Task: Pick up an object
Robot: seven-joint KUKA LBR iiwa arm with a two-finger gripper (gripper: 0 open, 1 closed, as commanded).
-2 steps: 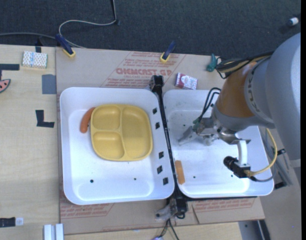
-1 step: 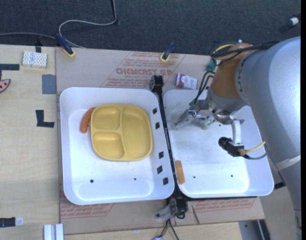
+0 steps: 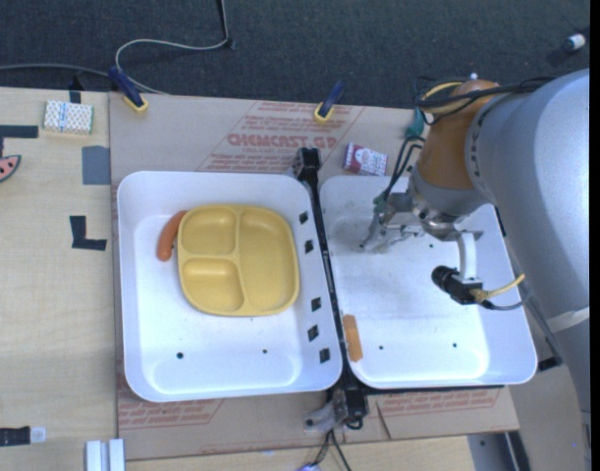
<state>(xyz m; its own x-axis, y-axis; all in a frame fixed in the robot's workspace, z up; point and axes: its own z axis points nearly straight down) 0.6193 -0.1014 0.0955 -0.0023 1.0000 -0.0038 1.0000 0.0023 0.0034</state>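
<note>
My gripper (image 3: pixel 382 237) hangs low over the back left part of the right bin (image 3: pixel 427 361), open, with nothing between its fingers. A small orange object (image 3: pixel 352 338) lies at the right bin's front left, against the divider and well in front of the gripper. The left bin (image 3: pixel 142 361) holds a yellow divided plate (image 3: pixel 238 259). An orange sausage-shaped piece (image 3: pixel 166 236) lies along the plate's left edge.
A black divider strip (image 3: pixel 315 263) runs between the bins. A small red and white packet (image 3: pixel 364 159) lies on the cardboard behind the right bin. Two yellow and blue clamps (image 3: pixel 129 89) (image 3: pixel 329 107) grip the cardboard's far edge. The arm's grey body (image 3: pixel 550 194) covers the right bin's right side.
</note>
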